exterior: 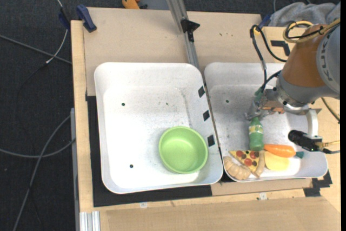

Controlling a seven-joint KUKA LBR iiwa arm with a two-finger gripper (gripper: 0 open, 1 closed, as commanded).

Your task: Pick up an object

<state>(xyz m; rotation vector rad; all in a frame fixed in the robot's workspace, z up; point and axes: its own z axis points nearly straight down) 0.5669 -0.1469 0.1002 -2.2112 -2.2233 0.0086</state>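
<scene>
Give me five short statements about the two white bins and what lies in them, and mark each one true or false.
1. The round light-green plastic bowl sits in the left white bin. True.
2. The bowl holds an orange toy carrot. False: the orange toy carrot lies in the right white bin.
3. The small green toy bottle lies in the right bin, just below the gripper. True.
4. The toy pizza slice lies at the far end of the right bin. False: it lies at the near end, beside the bottle.
5. The bottle stands in the left bin. False: right bin.
</scene>
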